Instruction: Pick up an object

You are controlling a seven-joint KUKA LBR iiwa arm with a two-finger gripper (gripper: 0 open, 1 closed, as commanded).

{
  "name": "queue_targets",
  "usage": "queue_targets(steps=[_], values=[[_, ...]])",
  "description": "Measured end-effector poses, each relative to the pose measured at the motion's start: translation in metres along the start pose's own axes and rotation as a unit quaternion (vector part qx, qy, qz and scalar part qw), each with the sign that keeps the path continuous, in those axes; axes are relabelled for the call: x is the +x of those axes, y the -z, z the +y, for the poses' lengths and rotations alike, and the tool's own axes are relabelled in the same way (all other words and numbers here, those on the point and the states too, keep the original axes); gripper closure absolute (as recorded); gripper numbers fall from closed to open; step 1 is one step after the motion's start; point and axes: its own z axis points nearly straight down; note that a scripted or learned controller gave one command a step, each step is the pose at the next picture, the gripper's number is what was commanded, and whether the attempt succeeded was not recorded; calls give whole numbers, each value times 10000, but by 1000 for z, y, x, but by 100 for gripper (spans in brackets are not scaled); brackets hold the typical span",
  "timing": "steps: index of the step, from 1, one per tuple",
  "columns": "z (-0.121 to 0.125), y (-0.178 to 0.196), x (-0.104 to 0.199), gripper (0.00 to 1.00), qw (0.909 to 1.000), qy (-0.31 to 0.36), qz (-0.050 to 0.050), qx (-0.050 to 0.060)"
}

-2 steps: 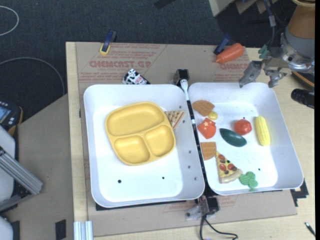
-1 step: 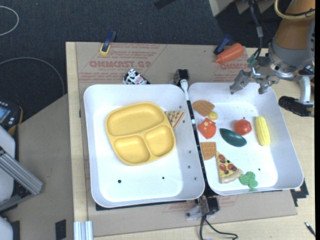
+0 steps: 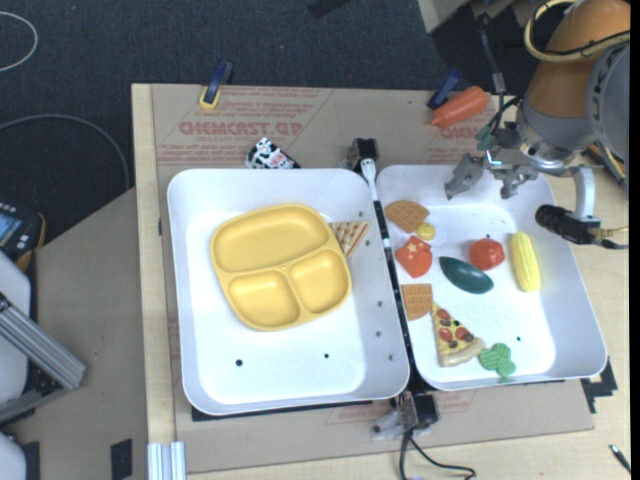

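in the camera view, you see the grey arm [image 3: 575, 78] reaching in from the right, its orange band above the wrist, bent down over the far edge of the right bin [image 3: 585, 318]. the hand [image 3: 490, 181] hangs above that bin's back rim, fingers spread apart, with nothing between them.

your toy foods lie in the right bin below the hand. nearest to it sits a brown bread-like piece [image 3: 406, 214] with a small yellow piece [image 3: 427, 232] touching its edge. just in front are a red pepper-like piece [image 3: 414, 257], a dark green oval [image 3: 466, 274] and a red tomato [image 3: 487, 253], close together. a yellow corn cob [image 3: 524, 261] lies along the right side. nearer the front you find a square cracker [image 3: 417, 300], a pizza slice [image 3: 453, 336] and a green broccoli piece [image 3: 497, 359].

in the left bin [image 3: 190, 298] rests a yellow divided plate [image 3: 280, 265], with a waffle piece [image 3: 351, 235] touching its right rim. both bins sit on the desk [image 3: 150, 168].
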Motion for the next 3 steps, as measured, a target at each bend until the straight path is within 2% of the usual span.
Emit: queue_targets(steps=[1,2,3], values=[[-6,-60,-6,0,10000,-15,2,8],[-6,-71,-5,0,10000,-10,-1,-7],[-5,-59,-5,100,10000,-9,-5,-26]])
